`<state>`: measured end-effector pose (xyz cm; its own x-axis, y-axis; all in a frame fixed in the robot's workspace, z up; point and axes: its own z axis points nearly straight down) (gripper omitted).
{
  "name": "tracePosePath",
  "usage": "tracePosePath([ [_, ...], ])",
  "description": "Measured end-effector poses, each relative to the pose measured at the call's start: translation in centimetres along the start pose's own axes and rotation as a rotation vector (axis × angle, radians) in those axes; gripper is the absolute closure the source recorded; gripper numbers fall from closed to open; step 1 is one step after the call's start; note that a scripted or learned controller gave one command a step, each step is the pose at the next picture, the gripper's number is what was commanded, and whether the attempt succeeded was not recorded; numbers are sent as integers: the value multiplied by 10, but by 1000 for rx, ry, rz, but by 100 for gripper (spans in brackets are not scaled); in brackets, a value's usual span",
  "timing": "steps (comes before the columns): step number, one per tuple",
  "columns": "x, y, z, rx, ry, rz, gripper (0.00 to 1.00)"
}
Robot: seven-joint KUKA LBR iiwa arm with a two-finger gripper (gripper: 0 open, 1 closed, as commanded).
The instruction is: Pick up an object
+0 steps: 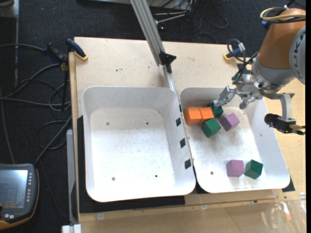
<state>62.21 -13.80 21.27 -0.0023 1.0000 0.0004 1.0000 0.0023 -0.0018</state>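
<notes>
Blocks sitting in the right bin [272, 144], gripper [237, 98] hovering with nothing between its spread fingers.

An orange block [199, 114], two green and one purple are clustering at the far end (another purple-green pair is lying nearer), the gripper hanging just right of the cluster.

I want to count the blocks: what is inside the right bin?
The right bin holds an orange block, two green blocks and two purple blocks. A dark green piece is partly covered by the end effector.
</notes>
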Motion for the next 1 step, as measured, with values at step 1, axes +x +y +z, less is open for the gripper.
tracePosePath([
  [1,0,0,0,0,0,0,0],
])
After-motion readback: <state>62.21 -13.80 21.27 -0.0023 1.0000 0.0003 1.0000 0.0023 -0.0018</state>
